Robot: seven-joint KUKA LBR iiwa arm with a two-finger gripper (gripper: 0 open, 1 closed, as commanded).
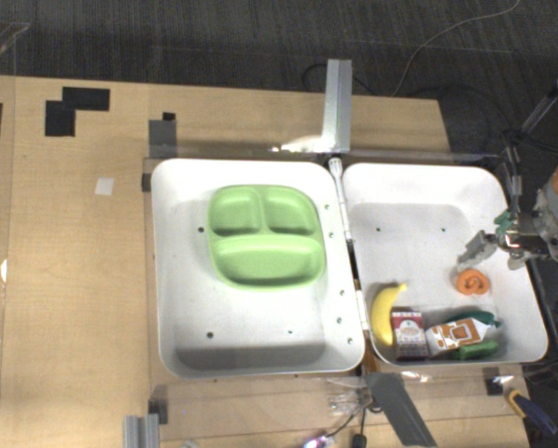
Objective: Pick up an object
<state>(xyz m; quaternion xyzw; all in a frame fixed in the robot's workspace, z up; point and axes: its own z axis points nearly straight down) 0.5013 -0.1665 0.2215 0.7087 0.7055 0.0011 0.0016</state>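
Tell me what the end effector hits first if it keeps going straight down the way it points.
Most likely the orange ring: the end effector hangs just above it in the right bin. Depth is unclear from this slanted view, so it might land on bare bin floor beside it.

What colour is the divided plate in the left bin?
Light green plate, seen in the camera view.

Green divided plate (264, 234) in left bin (181, 343)
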